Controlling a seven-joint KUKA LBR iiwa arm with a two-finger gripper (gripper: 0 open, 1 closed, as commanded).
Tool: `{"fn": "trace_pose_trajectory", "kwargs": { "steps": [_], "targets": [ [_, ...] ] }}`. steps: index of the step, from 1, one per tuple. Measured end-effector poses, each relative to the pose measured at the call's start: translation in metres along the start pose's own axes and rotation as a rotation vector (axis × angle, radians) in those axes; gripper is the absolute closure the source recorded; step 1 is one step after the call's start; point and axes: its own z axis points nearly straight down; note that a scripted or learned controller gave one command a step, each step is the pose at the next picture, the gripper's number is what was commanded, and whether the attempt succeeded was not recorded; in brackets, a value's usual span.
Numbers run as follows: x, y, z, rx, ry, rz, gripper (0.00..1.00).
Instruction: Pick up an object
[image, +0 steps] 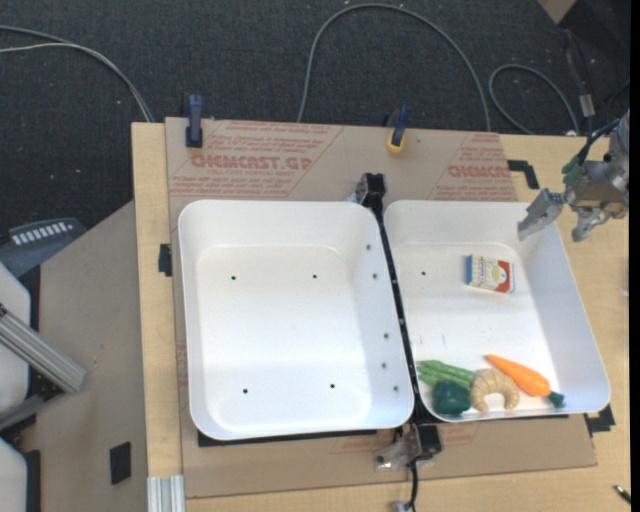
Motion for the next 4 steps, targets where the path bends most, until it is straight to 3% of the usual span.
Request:
{"fn": "trace_pose_trajectory", "kwargs": {
  "steps": [1, 2, 3, 4],
  "targets": [
    [-0.019, 0.004, 0.096, 0.009, 0.002, 0.001, 0.00],
    [-0.022, 0.012, 0.179, 0.000, 0.000, 0.000, 0.00],
    [0.022, 0.038, 0.192, 0.000, 0.001, -0.004, 0.00],
    [-0.003, 0.059, 0.192, 0.000, 0.000, 0.000, 0.00]
  ]
}}
